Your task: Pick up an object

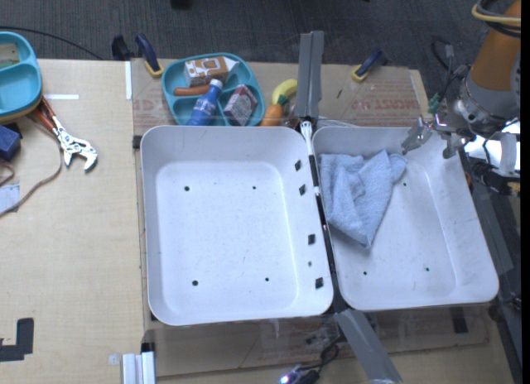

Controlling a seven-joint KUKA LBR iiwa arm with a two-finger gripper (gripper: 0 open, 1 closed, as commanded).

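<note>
My pincer (432,132) hangs over the far right corner of the right bin (464,250). It is too small and blurred here for me to tell how it stands, and I see nothing caught in it. The one thing worth picking is the blue cloth (360,192), which lies crumpled to my left and a little nearer the camera, against the wall shared with the left bin (166,233). One corner of it points toward me, the nearest part to reach.

I judge the risks this way. If I descend where I am, I meet bare plastic or the bin's rim. If I aim at that thin corner, the cloth may slip free as I lift. Going for the thick middle fold brings me near the divider (315,208), where I could snag.
</note>
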